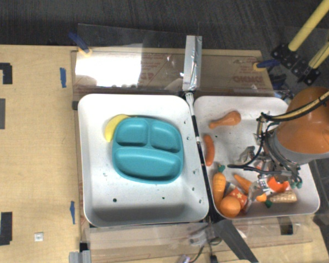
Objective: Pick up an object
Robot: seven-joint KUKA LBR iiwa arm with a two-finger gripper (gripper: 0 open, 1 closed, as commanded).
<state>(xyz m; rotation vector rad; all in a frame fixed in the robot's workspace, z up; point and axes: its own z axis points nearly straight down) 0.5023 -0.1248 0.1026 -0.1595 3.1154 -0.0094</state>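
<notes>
Down at the right bin's (pixel 296 104) five o'clock corner, your gripper (pixel 266 182) sits among the toy food (pixel 230 193) — whether it has closed I cannot tell — so nothing looks lifted yet; the pick remains.

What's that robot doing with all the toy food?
The robot arm is reaching down into the right bin, over a pile of toy food by the front edge, near an orange ball and a carrot. Nothing looks lifted yet. The left bin holds a teal divided plate.
</notes>
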